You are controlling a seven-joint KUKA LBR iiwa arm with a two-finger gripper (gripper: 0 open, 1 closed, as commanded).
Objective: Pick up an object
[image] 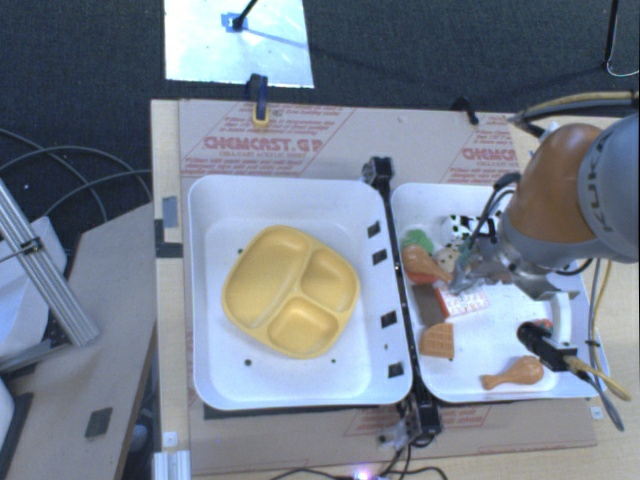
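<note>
My gripper (464, 276) hangs low in the right bin (500, 388), over the left half of its floor. Directly under it lies a red and white box (464, 304). Just left of the gripper is an orange-brown toy food piece (424, 265), with a green piece (418, 238) behind it. A black and white item (458, 226) sits at the back, partly hidden by the wrist. Closer to the front lie an orange wedge (437, 341) and a tan drumstick (513, 373). Nothing shows between the gripper and the items below it.
The left bin (215, 368) holds a yellow divided plate (290, 290). A black divider with clips (390, 268) runs between the two bins. The arm's orange band (560, 183) and grey body cover the right bin's back right part.
</note>
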